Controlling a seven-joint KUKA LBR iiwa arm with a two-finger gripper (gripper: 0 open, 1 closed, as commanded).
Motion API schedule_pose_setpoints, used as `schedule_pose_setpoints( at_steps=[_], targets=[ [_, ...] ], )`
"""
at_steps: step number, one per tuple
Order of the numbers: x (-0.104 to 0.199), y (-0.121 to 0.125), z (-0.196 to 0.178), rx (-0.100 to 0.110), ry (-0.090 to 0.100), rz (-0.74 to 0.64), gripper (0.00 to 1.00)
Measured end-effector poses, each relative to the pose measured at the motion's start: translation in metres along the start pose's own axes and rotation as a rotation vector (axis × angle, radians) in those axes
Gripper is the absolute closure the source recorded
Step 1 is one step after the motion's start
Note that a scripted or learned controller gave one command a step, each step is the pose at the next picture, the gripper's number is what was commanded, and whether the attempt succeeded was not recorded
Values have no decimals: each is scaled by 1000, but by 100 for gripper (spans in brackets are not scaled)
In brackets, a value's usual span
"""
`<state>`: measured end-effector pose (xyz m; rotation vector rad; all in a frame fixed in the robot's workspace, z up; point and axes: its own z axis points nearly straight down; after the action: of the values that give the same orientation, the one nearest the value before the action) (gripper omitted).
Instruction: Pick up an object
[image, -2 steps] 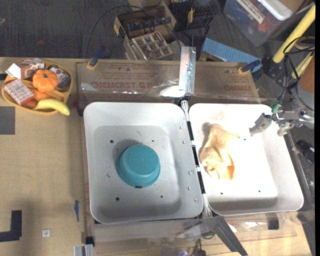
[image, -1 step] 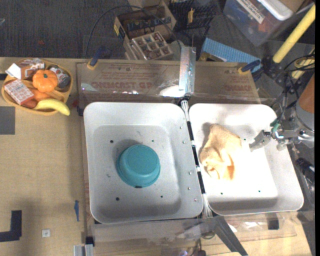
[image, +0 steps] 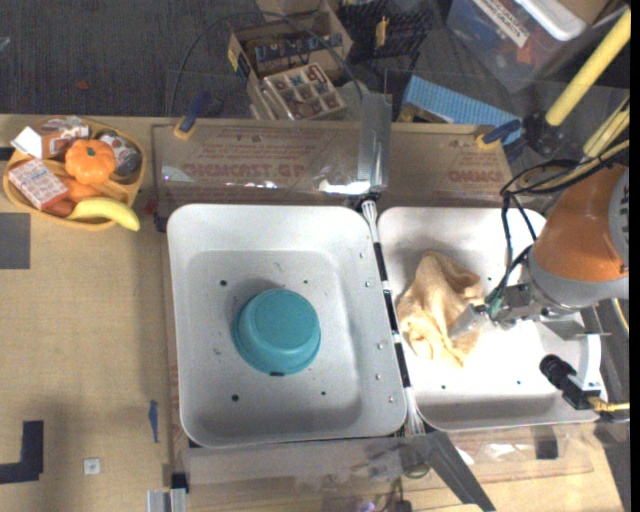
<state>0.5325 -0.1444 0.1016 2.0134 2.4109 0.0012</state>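
Right now the gripper (image: 478, 318) sits low in the right bin (image: 500, 395), pressed at the right edge of the crumpled yellow cloth (image: 435, 305); whether it has closed on the fabric I cannot tell. The cloth lies just right of the divider between the bins. A clean pick probably means pinching a raised fold, then lifting straight up slowly. A teal bowl (image: 279, 330) rests left of the cloth, in the other bin.
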Motion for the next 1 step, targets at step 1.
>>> schedule_pose_setpoints(
  at_steps=[1],
  targets=[
    [39,-5,9,-15,-8,-70,0]
  ],
)
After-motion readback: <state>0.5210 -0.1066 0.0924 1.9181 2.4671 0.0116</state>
